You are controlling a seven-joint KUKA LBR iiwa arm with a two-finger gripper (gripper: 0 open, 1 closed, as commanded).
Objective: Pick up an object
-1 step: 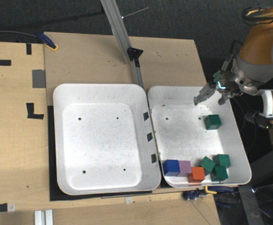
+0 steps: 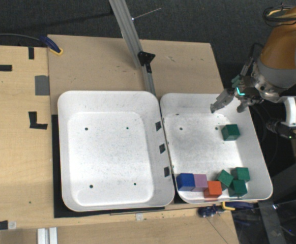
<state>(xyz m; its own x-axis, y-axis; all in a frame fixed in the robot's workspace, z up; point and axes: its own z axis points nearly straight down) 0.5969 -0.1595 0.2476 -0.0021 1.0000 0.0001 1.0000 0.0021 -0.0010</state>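
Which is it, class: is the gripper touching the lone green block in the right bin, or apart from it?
Apart. The camera view shows bare white bin floor between the gripper and the lone green block, which sits by itself below it.

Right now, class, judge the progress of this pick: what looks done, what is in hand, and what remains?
Done: nothing lifted; the blocks all lie in the right bin, including a lone green block and a cluster by the near edge with a blue block. In hand: the gripper hangs over that bin's far end, nothing visibly between its fingers. Left: descend onto a block, perhaps the lone green one, grasp and raise it.
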